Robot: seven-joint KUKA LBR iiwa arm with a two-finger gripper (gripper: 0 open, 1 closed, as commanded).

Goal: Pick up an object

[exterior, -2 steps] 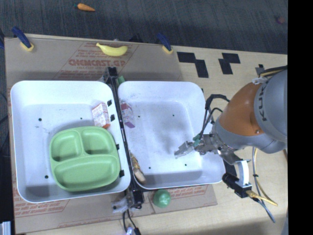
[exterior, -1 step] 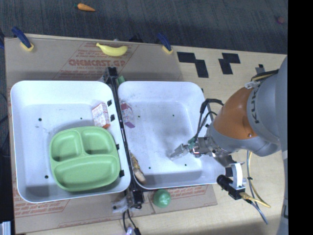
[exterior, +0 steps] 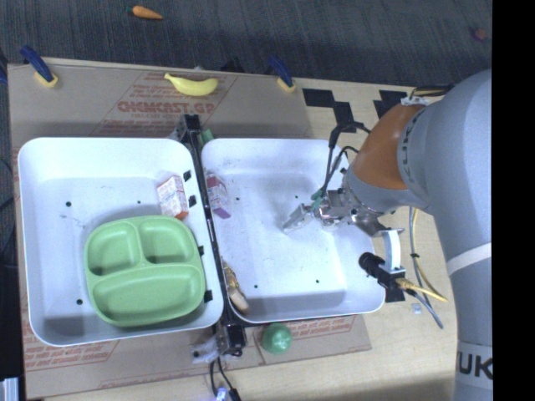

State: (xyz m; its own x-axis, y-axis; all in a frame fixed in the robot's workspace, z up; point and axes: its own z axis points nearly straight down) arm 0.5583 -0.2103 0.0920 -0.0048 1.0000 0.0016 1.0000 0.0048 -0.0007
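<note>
Low over the bare floor of the right bin (exterior: 276, 270) with the gripper (exterior: 298, 218), near the middle; open or closed, impossible to tell at this slant. Nearest candidate: the packet (exterior: 216, 192), against that bin's left wall, well apart from the gripper, leftward in view and slightly higher. Long axis roughly along the wall, so probably calls for a grip across it, clear of the rim. Farther off, a carton (exterior: 171, 196) just above the tray (exterior: 146, 267) in the left bin (exterior: 50, 190).
</note>
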